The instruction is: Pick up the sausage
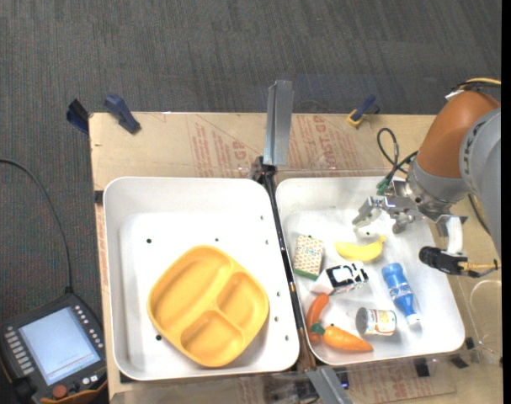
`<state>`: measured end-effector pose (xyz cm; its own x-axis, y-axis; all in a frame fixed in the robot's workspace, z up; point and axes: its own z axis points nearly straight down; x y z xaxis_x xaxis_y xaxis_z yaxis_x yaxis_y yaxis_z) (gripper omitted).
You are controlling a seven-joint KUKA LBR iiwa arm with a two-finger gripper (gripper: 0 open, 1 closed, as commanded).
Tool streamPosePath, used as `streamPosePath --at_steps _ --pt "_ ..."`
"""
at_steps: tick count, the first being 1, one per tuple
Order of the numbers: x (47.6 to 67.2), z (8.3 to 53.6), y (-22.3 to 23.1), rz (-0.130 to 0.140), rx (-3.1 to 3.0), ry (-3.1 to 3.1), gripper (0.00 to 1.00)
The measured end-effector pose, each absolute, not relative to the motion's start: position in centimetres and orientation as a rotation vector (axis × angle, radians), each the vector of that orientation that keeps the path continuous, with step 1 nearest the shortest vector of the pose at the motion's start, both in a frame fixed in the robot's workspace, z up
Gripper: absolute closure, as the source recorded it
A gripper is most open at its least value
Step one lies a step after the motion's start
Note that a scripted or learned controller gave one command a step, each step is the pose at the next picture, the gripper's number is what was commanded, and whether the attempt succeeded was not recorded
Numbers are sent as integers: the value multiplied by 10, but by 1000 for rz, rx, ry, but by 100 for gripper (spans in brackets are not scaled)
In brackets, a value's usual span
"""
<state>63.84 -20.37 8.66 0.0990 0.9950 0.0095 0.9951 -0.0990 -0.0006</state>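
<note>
A grey KUKA robot arm with an orange band above its wrist (457,141) reaches in from the right over the right-hand shallow white bin (310,194). Its two-finger gripper (388,215) is over the bin's far half, just beyond a small yellow toy banana (360,249). From this high, slanted angle it cannot be told whether the gripper is open or closed, and nothing can be seen in its hold.

The short reddish-orange toy sausage (317,309) lies well apart from the gripper, at the near left of the same bin, close to the wall shared with the other bin. Its lower end appears to touch the leafy end of an orange toy carrot (346,338).

Between sausage and banana sit a small patterned green-and-white carton (308,255) and a black-and-white toy car (346,276). A blue plastic bottle (400,290) and a small white tin lying on its side (377,321) sit nearer the right wall.

The left-hand white bin (125,225) holds a yellow three-compartment plastic plate (208,305). Both bins rest on a cardboard-topped bench (188,146).
</note>
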Motion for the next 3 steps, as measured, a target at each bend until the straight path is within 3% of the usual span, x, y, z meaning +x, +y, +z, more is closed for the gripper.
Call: streamPosePath --at_steps 1,2,3 --pt "568 85 -141 3 -2010 -2405 0" --pt "535 85 -89 3 -1678 -2647 0" --pt "529 84 -88 1 -1351 -2827 0"
